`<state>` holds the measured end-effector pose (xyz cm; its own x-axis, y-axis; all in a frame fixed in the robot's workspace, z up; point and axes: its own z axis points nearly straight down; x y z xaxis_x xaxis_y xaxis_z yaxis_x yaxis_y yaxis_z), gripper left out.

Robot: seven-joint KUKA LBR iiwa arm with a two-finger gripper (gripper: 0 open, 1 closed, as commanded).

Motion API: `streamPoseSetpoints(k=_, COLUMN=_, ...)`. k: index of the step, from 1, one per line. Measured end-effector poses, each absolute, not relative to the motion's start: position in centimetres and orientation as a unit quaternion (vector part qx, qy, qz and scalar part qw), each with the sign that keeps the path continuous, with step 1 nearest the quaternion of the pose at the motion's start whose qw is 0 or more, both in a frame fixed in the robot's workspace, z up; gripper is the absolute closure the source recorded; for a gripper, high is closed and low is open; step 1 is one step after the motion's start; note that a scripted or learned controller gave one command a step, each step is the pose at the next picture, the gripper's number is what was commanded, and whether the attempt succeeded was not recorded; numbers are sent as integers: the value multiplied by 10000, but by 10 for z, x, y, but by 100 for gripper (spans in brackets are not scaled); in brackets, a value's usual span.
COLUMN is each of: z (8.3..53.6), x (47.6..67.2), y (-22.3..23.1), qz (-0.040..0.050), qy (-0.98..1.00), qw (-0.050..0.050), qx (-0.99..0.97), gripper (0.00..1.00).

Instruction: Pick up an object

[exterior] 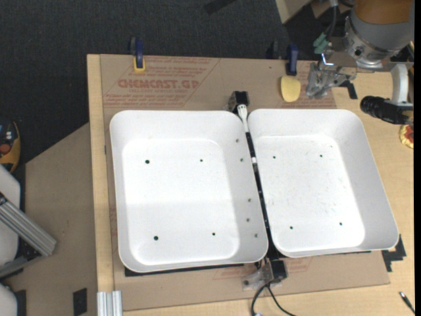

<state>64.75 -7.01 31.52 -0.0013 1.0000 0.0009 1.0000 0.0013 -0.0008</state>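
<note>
Cardboard (164, 78), a flat brown sheet printed with red lettering, covers the bench and serves as the landmark here. On it sit two shallow white plastic bins side by side: the left bin (131, 176) and the right bin (375, 196), touching along their inner rims over the sheet's middle. Above the sheet's far right corner hangs the grey arm with its orange band (385, 5), wrist pointing down. Its metal two-finger gripper (320, 84) is low over the sheet's far edge, outside the right bin; whether it is parted or closed cannot be told. Just beside it, toward the sheet's centre, lies a small pale yellow rounded object (290, 88), resting on the cardboard and not between the gripper's tips.
</note>
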Motion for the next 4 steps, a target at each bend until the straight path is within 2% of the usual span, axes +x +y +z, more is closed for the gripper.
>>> streamPoseSetpoints(k=1, z=244, x=666, y=11, qz=16, qy=-7098, qw=42, qx=-7044, gripper=100)
streamPoseSetpoints(k=3, z=320, x=601, y=37, qz=-12, qy=-7078, qw=-4, qx=-7064, gripper=100)
streamPoseSetpoints(k=4, z=326, x=576, y=46, qz=2, qy=-7078, qw=11, qx=-7065, gripper=100)
